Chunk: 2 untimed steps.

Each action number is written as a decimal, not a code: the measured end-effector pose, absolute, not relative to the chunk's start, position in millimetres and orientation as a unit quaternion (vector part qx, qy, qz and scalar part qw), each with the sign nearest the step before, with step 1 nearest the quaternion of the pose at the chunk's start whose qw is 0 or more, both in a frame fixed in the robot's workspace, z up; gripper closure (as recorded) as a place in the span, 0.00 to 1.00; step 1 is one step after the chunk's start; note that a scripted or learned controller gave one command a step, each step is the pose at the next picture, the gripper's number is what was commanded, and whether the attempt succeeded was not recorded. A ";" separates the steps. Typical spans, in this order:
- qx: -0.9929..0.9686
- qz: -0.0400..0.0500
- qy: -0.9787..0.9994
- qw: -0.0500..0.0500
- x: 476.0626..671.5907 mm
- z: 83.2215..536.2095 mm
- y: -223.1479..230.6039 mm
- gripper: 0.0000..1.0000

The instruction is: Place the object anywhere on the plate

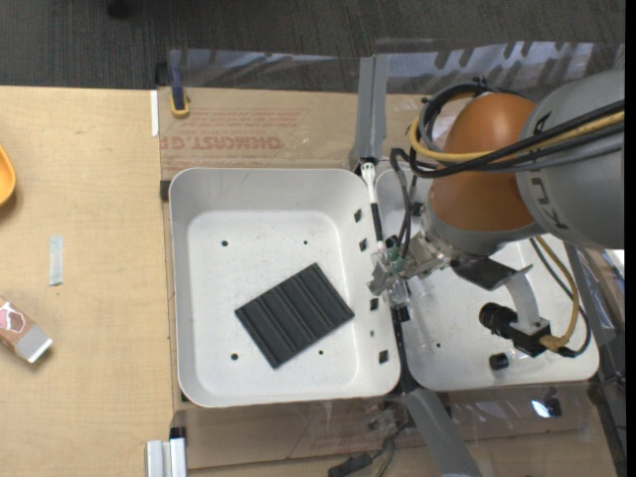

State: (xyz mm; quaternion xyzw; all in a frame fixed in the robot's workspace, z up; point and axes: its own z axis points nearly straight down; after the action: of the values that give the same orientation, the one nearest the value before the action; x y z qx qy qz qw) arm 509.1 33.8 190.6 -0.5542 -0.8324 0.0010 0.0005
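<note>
Camera view: the single slanted look down on both white bins.
Plate: the dark ribbed plate [294, 315] lies flat and turned at an angle in the lower middle of the left bin [199, 207], well apart from its walls, so there is open floor all round it for a drop.
Arm: the grey arm with its orange band [482, 172] reaches in from the right of the frame and bends down over the seam between the bins.
Gripper: the gripper [391, 274] sits low at the inner edge of the right bin [447, 366], just beside the divider; it cannot be told how far open it is, or whether it has anything.
Object: no separate item can be made out; if one is there, it is hidden under the wrist.
Bench clutter: a small packet [20, 331] at the left edge lies outside the bins.
</note>
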 end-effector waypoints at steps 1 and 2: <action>-0.526 0.001 -0.851 0.000 512.5 222.7 81.6 1.00; -0.448 0.001 -0.894 0.000 562.4 190.2 92.7 1.00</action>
State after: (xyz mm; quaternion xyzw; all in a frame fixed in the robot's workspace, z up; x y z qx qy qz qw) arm 562.4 92.7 190.2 -0.4481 -0.8940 0.0013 0.0002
